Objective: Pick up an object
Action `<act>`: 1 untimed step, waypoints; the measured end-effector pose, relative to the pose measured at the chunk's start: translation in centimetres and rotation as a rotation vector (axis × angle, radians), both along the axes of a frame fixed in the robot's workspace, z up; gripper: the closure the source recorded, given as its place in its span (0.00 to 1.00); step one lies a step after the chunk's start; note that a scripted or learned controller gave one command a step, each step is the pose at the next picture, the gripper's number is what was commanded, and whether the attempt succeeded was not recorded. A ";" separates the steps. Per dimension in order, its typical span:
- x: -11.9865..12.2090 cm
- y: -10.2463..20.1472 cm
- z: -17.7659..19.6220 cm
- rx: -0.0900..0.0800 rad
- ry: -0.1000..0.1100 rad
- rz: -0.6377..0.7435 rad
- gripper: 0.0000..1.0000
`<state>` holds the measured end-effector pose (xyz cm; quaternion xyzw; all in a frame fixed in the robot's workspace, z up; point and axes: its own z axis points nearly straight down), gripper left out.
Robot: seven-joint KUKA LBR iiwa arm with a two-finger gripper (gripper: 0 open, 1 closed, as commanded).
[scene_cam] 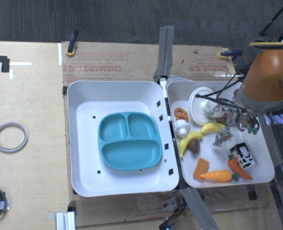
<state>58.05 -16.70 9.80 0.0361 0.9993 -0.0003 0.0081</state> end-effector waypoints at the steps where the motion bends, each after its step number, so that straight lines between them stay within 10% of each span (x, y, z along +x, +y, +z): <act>1: -8.1 -0.1 -0.1 0.001 0.003 -0.150 0.00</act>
